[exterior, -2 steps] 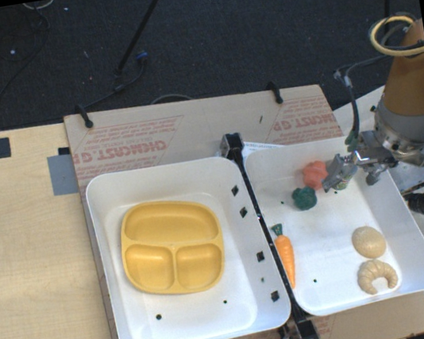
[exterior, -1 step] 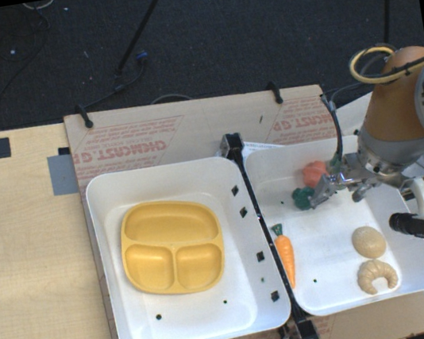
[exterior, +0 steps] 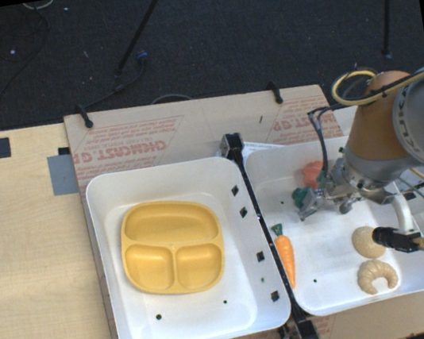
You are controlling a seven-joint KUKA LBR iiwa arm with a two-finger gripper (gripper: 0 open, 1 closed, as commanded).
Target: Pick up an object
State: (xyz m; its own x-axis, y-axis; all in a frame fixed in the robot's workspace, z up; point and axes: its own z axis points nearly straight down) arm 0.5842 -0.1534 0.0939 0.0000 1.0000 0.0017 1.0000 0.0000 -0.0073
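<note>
From my feed I count two white bins side by side on the counter [exterior: 40, 298]: the left bin [exterior: 124, 316] and the right bin [exterior: 327, 282], parted by a black divider strip. The left bin holds one thing, a yellow divided plate [exterior: 172, 245] with three compartments, lying flat toward its middle.

The right bin holds four loose things that I can make out. One orange carrot [exterior: 286, 259] lies lengthwise against the divider at the bin's 9 o'clock edge, its green top pointing to 12 o'clock. One pale croissant [exterior: 377, 275] sits near the 5 o'clock corner, curled with its open side downward. One round tan bun [exterior: 366, 241] lies just above it, at about 4 o'clock, with a black part of the arm's rigging touching or overlapping its right side. One pinkish-red object [exterior: 313, 171] sits near 12 o'clock, partly hidden by the arm; I can't tell what it is.

The arm [exterior: 387, 131] comes in from 3 o'clock, and its claw [exterior: 308, 203] is low over the middle of the right bin, just below the pinkish object and well apart from the carrot. I cannot tell whether the claw is spread or closed, and I see nothing clearly between its tips.
</note>
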